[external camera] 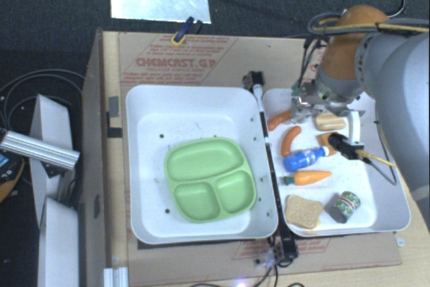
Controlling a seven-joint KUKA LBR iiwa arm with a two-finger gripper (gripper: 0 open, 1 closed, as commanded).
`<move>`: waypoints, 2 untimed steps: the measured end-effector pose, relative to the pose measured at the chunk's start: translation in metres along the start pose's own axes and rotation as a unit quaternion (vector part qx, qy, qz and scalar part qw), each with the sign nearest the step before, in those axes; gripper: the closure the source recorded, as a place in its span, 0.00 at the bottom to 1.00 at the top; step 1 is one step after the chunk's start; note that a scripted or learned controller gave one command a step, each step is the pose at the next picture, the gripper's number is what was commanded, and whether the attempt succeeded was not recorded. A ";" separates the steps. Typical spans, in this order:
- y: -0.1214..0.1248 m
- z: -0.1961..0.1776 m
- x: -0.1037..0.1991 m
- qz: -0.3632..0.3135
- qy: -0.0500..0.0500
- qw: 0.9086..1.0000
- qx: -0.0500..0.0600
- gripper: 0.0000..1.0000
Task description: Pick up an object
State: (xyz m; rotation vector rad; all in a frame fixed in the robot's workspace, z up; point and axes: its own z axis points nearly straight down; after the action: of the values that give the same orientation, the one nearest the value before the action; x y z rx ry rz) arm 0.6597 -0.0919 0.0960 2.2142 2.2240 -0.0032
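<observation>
Hovering at the far end of the right white bin (pixel 400 212), the jaws (pixel 304 106) (state unclear, I cannot tell) sit just beside a small orange sausage-shaped toy (pixel 278 119).

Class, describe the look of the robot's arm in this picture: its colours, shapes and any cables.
The arm is thick, rounded and light grey, with an orange band above the wrist. Yellow and dark cables loop around that band. The hand is small, metallic grey, with dark parts.

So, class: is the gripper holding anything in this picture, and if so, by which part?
It cannot be told. The gripper sits low in the right bin, close to an orange sausage, but no object can be seen between its fingers.
</observation>
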 end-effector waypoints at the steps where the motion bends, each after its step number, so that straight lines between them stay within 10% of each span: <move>1: 0.009 -0.031 -0.032 0.001 0.001 1.000 -0.001 0.00; 2: 0.010 -0.003 -0.005 0.001 0.001 1.000 -0.002 0.00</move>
State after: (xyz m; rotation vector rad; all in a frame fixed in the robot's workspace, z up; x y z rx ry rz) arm 0.6697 -0.0973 0.0986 2.2156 2.2200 0.0037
